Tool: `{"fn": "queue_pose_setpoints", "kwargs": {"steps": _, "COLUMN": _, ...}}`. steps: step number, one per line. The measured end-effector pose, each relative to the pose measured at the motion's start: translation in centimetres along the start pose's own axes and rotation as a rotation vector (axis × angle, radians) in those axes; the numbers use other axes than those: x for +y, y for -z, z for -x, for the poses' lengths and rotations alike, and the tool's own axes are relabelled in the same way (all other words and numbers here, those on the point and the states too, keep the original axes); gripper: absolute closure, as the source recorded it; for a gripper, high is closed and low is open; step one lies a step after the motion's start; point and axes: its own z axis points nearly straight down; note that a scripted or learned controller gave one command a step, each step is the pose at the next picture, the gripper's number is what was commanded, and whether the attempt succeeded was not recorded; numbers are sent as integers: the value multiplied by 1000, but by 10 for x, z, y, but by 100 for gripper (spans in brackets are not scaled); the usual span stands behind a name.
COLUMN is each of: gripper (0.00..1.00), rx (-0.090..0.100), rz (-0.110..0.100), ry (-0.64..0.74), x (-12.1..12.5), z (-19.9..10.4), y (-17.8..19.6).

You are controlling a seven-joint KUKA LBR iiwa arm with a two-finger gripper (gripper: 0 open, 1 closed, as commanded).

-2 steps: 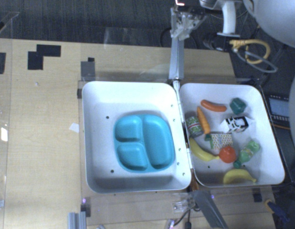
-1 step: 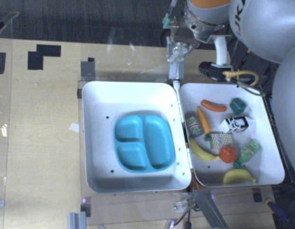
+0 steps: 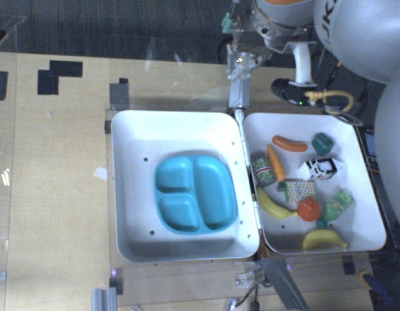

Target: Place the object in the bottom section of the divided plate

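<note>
Clearly I'm still before the pick: the gripper [image 3: 239, 76] hangs at twelve o'clock above the seam between the bins, nothing visible between its fingers, though I cannot tell how wide they stand. Candidate toys lie in the right bin [image 3: 365, 173]. Next I must descend there, then carry one to the blue divided plate [image 3: 195, 194].

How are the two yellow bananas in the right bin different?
The upper banana lies in the middle of the right bin, touching other toys such as the red ball; the lower banana lies near the front wall, more apart. The upper one slants downward to the right; the lower one lies nearly level. Both are yellow and curved.
</note>
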Motion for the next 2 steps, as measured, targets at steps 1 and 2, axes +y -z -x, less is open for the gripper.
{"fn": "queue_pose_setpoints", "kwargs": {"steps": 1, "gripper": 100, "rx": 2, "rz": -3, "ry": 349, "x": 7, "z": -95, "y": 58}}
{"fn": "queue_pose_setpoints", "kwargs": {"steps": 2, "gripper": 100, "rx": 2, "rz": -4, "ry": 244, "x": -22, "z": -76, "y": 74}}
